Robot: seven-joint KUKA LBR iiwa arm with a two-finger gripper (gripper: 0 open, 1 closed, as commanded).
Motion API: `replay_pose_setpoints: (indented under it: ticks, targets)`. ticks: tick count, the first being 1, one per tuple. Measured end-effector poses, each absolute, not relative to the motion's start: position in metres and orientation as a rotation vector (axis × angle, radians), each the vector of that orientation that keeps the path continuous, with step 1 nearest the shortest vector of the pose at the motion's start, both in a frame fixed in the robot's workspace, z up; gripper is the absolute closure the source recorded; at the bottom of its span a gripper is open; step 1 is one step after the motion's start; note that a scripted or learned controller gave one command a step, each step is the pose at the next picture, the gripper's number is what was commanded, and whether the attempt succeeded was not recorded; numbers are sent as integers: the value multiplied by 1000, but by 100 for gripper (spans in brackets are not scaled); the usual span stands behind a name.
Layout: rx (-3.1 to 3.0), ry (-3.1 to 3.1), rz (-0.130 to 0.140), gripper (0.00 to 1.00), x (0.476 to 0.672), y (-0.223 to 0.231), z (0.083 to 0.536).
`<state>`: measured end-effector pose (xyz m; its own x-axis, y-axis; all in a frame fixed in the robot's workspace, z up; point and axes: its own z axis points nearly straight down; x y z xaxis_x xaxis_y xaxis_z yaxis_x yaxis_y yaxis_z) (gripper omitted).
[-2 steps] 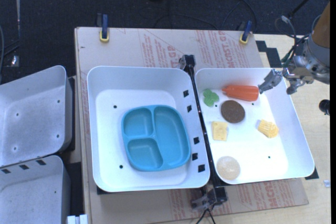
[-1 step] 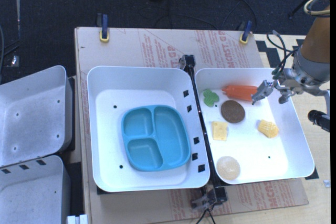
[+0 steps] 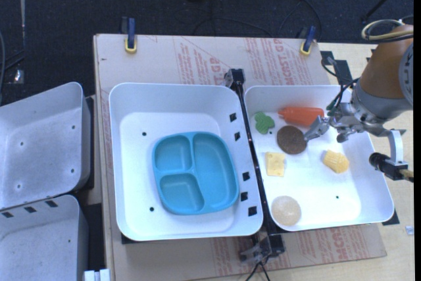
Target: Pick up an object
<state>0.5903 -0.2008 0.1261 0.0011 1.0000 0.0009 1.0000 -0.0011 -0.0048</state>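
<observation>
While open, jaws beside brown disc

Orange carrot, green piece, brown disc, yellow cheese wedge, yellow corn chunk, pale round cookie: loose, apart, right bin.

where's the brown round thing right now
The brown disc lies in the right bin, near its far left, just below the orange carrot and above the yellow cheese wedge.

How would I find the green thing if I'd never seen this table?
Look in the right white bin, at its far left corner by the black divider. The small green toy sits there, left of the orange carrot and above the brown disc; nothing else is green.
</observation>
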Motion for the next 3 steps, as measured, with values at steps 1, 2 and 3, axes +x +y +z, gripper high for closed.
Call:
replay_pose_setpoints:
  ticks: [1,2,3]
  targets:
    - [-2225,-2222,-2,0,592,-201,93]
    - [-2228,-2229,-10,100,594,-200,107]
    - [-2222,-2227,-4,100,588,-194,159]
